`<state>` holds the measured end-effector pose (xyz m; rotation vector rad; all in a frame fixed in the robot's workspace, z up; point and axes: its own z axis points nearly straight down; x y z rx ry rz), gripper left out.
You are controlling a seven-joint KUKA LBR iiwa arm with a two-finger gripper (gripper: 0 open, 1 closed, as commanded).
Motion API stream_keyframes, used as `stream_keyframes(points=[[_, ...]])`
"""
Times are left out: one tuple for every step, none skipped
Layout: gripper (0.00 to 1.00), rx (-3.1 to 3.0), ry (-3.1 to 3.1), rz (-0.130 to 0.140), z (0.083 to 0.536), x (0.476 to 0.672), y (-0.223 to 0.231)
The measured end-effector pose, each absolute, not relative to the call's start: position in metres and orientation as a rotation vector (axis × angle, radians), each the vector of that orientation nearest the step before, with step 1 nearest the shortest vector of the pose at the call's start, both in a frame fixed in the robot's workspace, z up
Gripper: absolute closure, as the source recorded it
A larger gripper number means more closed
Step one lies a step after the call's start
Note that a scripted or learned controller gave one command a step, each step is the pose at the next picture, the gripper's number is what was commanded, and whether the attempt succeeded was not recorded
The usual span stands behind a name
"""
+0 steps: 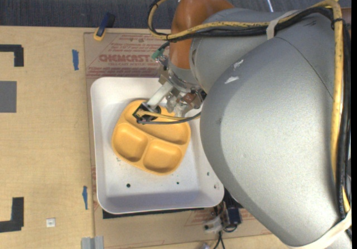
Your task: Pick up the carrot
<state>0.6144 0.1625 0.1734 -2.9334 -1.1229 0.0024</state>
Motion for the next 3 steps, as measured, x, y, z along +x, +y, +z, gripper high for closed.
stream_keyframes(points=[[1.00,-3.087,-0.581,-0.001,0.181,0.620,0.107],[1.00,-3.124,-0.318,0.003,0.184,0.589,0.083],[1.00,-3.124,-0.319,0.004,0.161,0.536,0.134]])
